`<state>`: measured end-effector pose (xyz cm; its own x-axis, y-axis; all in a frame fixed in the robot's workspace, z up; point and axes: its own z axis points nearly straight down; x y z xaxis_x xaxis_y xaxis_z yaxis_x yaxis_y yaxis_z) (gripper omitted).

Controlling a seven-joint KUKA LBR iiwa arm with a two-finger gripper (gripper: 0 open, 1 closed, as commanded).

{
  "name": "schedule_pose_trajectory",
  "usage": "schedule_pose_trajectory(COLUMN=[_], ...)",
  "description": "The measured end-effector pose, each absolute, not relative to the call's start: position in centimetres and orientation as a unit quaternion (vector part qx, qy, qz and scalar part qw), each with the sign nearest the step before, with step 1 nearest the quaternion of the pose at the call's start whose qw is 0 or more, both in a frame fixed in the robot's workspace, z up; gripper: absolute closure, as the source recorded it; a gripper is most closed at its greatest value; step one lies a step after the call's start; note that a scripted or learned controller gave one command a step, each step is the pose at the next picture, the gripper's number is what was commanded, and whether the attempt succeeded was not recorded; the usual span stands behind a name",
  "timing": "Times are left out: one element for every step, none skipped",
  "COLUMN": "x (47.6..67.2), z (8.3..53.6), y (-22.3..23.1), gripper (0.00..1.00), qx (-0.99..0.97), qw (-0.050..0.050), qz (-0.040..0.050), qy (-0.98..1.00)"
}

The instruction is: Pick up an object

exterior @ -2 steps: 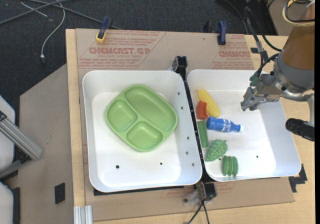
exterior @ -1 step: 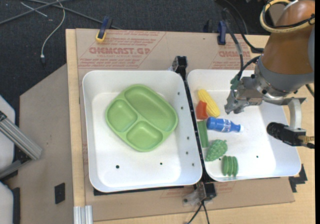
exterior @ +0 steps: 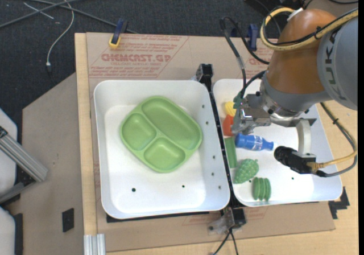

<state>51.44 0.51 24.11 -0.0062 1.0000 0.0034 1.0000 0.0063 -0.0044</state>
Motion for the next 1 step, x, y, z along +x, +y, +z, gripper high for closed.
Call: schedule_pose_trajectory(x=[51.38], z=[22.52], y=[5.67], gripper=[1.0], qx=[-0.705], qw=[0.003], qz=[0.0011], qy=[-0.709])
